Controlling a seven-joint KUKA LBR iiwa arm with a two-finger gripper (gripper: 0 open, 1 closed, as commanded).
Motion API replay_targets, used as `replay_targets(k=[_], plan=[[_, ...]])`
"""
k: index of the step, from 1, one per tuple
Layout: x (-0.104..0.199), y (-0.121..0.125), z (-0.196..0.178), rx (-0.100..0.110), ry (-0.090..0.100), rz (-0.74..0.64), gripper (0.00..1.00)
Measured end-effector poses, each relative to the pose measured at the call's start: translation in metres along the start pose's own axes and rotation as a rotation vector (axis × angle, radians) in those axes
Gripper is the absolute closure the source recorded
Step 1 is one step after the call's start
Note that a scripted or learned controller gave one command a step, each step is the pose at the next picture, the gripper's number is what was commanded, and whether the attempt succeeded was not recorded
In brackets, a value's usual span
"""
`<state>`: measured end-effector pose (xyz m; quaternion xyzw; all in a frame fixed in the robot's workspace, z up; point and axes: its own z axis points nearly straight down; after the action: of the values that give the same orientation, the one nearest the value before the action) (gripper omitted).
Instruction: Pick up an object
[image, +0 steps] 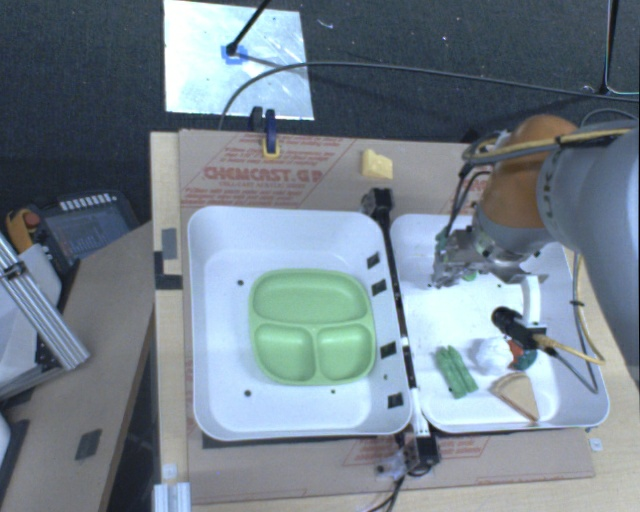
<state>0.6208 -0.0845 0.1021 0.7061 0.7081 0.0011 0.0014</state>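
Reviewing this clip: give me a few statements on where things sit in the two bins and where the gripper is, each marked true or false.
1. The green divided tray lies in the left bin. True.
2. The gripper is over the left bin. False: it is over the right bin, near its back.
3. The green stick-shaped object lies in the right bin. True.
4. The tan wedge sits on the green divided tray. False: it lies in the right bin, near the front.
5. The small yellow block lies behind the bins, on the board. True.
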Motion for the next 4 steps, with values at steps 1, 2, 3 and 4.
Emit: replay_targets(k=[1,2,3,4], plan=[[-0.001,0.001,-0.065,-0.004,0.0,-0.001,1.0],[-0.001,0.003,-0.12,-0.004,0.0,-0.002,1.0],[-0.001,0.005,-0.174,-0.005,-0.001,-0.002,1.0],[0.05,0.006,-0.158,0.002,0.002,-0.006,1.0]])
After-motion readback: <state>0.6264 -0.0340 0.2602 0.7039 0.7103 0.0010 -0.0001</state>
